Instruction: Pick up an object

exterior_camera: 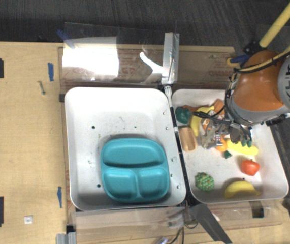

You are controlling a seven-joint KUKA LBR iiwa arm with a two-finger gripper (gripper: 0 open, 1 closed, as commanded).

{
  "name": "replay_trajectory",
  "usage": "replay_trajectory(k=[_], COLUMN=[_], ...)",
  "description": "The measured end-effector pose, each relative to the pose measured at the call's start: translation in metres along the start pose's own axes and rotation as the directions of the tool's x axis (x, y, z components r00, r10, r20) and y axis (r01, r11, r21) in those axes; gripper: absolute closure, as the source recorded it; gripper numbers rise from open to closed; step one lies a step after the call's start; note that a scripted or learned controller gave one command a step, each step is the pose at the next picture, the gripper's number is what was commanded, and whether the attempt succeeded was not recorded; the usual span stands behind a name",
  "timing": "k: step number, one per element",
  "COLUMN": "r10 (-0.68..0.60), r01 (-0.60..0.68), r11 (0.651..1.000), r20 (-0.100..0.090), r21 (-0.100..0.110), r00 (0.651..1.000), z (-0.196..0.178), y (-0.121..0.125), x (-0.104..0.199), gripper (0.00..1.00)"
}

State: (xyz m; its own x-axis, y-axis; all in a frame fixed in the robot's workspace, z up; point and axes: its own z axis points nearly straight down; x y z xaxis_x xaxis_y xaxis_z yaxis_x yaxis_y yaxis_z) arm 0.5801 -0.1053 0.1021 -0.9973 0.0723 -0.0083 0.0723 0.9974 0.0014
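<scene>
Tool (pixel 217 134) hovers among toys; tomato (pixel 250 166) lies just beside.

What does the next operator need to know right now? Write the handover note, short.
Gripper: low in the right bin, over the toy pile; nothing visibly held.
Right bin: tomato, banana, green ball, bread roll, more toys under the arm.
Left bin: teal tray.
Done: arm is down at the pile.
Left: grasp one object and lift it out.
</scene>
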Motion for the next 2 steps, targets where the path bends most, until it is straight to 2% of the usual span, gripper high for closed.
replay_trajectory(k=[1,2], r10=[0.000,0.155], r01=[0.000,-0.155], r11=[1.000,0.988], r20=[-0.001,0.001], r21=[0.000,0.004], r00=[1.000,0.988], z=[0.000,0.014], y=[0.000,0.008], x=[0.000,0.021], gripper=[0.00,0.00])
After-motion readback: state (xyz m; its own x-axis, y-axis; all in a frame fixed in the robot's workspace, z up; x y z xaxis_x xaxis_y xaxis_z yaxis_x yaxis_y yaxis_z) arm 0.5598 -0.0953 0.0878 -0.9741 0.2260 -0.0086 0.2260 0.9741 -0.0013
